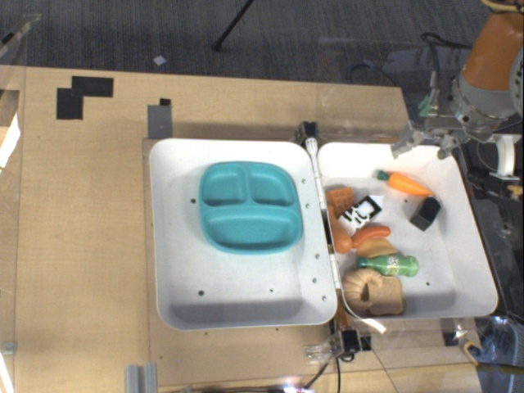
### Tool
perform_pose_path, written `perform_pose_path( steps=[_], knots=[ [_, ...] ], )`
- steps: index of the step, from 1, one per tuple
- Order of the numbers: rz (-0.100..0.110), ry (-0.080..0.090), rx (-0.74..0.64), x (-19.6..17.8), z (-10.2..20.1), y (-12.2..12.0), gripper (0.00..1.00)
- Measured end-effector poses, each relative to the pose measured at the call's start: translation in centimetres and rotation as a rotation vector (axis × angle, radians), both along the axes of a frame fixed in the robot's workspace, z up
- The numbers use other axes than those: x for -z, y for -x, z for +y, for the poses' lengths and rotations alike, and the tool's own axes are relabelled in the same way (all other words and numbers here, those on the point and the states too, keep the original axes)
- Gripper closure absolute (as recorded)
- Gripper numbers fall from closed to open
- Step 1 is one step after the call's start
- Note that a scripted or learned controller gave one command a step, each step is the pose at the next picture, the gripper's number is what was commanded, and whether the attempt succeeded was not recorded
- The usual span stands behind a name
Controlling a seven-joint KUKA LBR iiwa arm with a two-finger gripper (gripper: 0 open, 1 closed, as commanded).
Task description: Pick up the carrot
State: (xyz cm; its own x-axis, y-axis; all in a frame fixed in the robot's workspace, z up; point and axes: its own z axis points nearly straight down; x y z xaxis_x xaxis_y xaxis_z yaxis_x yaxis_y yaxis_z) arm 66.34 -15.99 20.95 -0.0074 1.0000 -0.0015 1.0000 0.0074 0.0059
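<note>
The small orange plastic carrot with a green tip (403,183) lies in the right shallow white bin (471,252), near its far edge. The two-finger gripper (426,140) hovers beyond it (finger state: cannot tell). Risk, I judge: a descent could clip the neighbouring black block (425,214).

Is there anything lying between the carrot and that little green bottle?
Yes: in the camera view a black block sits roughly between the carrot and green bottle.
</note>
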Motion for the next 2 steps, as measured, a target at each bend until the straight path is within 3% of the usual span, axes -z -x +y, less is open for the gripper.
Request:
perform_pose_path(
  steps=[1, 2],
  knots=[
    [0.002, -0.002, -0.025, 11.4, -4.0, 0.6, 0.00],
    [-0.006, 0.002, -0.033, 10.0, -3.9, 0.2, 1.00]
  ],
)
